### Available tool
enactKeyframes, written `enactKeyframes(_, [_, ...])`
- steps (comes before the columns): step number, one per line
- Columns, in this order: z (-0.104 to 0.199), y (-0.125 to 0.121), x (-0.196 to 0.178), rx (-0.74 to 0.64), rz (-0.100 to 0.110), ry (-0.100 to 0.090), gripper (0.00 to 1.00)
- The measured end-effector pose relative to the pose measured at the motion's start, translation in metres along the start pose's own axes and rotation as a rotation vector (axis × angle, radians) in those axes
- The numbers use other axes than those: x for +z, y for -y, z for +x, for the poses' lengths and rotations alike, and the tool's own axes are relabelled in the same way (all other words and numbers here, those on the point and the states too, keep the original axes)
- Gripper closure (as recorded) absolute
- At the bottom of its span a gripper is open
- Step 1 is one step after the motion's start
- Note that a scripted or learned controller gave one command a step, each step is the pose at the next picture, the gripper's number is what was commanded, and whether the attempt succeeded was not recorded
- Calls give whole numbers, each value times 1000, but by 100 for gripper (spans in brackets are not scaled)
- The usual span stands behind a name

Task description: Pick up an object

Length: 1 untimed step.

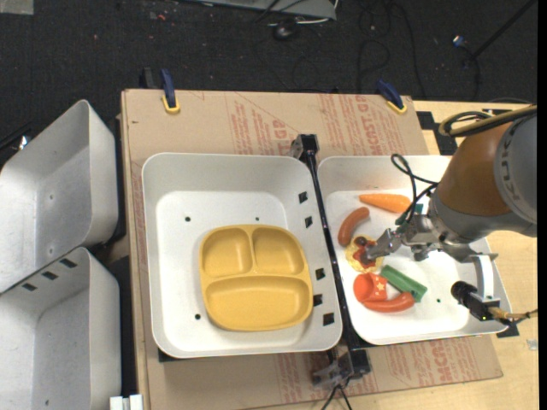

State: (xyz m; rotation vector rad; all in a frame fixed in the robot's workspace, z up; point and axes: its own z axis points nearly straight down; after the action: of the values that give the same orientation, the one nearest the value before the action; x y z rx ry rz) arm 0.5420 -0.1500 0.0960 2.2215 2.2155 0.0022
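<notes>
Gripper (369, 250) low in right bin (444, 327), finger state unclear, over small dark toy. Sausage (352, 225) just beside: light, stiff, slick; grip mid-length.

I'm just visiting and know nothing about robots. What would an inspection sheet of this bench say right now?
Surface: cardboard-covered bench bearing two white bins side by side.
Job's things: right bin holds a carrot, a sausage, a red pepper piece and a green piece; left bin holds a yellow divided tray.
Clutter: two blue clamps at the bench's far edge.
End effector: end effector low over the right bin, between sausage and pepper; nothing visibly held.
Cables: black cable looping beside the arm; more on the floor.
Surroundings: dark floor, spare white bins at left.
</notes>
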Motion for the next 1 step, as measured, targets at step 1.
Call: enactKeyframes(1, [3,-3,-13,-2,-6,-6,100])
